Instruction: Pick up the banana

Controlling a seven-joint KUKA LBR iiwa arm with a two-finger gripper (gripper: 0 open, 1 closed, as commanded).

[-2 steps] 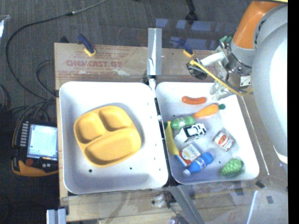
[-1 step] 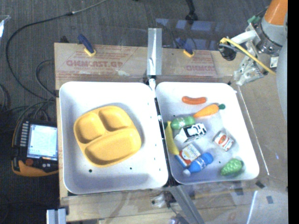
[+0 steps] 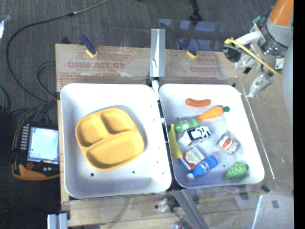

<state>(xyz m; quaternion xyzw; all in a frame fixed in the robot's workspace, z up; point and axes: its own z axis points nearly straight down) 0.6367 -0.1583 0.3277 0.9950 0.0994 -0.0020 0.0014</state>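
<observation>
In the right bin [image 3: 252,128], nearest the camera, a green bumpy toy [image 3: 237,170] lies in the near right corner, and a blue bottle [image 3: 202,166] lies to its left, touching a small red-and-white packet [image 3: 193,155]. A red-and-white can [image 3: 228,144] sits a little farther back on the right. The banana [image 3: 173,141] lies along the bin's left wall, a thin yellow strip running near to far, pressed between that wall and the crowd of toys: the packet, a white carton with a dark print [image 3: 195,135] and a green bottle [image 3: 186,125] all sit just beside it on its right. Farther back a toy carrot [image 3: 213,112] lies tilted, and a red sausage [image 3: 198,102] rests near the far wall. The left bin [image 3: 69,142] holds a yellow divided plate [image 3: 110,138].

The gripper [image 3: 259,82] hangs beyond the right bin's far right corner, outside the rim, well apart from the banana, which lies diagonally across the bin from it, nearer and to the left. Nothing is between its fingers; whether they are spread or closed cannot be told.
</observation>
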